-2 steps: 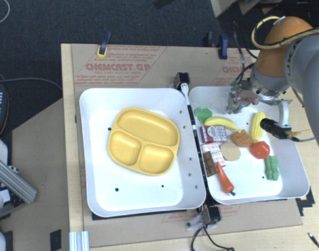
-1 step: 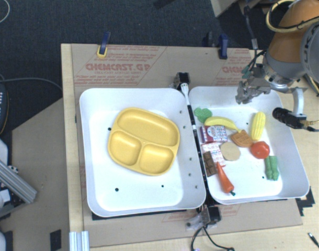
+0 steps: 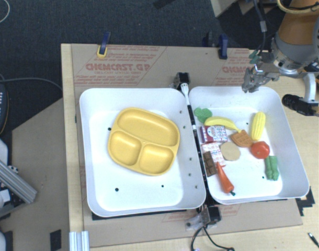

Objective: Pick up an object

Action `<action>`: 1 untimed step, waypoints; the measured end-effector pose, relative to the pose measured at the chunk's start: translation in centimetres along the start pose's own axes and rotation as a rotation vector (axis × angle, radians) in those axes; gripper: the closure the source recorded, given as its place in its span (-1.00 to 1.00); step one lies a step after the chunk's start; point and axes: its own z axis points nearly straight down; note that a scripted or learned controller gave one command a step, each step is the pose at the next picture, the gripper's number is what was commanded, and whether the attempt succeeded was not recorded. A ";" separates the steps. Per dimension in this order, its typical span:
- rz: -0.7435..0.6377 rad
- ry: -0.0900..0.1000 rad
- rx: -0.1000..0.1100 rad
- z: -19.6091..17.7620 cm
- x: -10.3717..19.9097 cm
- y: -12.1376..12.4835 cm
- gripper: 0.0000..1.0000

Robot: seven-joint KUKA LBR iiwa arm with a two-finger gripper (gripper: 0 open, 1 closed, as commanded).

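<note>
Toy foods, the candidates for picking, lie clustered in the right bin (image 3: 290,190); they look light, stiff and smooth, so each is probably best pinched across its narrow width. Left bin (image 3: 91,140): one yellow divided tray (image 3: 144,140), nothing in its compartments. Right bin, left to right: green piece (image 3: 203,113), red packet (image 3: 213,134), brown bar (image 3: 211,162), carrot (image 3: 225,178), banana (image 3: 222,123), tan disc (image 3: 230,151), brown wedge (image 3: 242,138), corn cob (image 3: 258,125), tomato (image 3: 260,149), green pod (image 3: 272,168). The corn and carrot stand somewhat apart, offering clearer access. Gripper (image 3: 252,83): above the bin's far rim, holding nothing; whether it is open cannot be told.
</note>
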 end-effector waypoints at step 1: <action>0.001 0.001 0.005 -0.4 0.0 0.1 1.00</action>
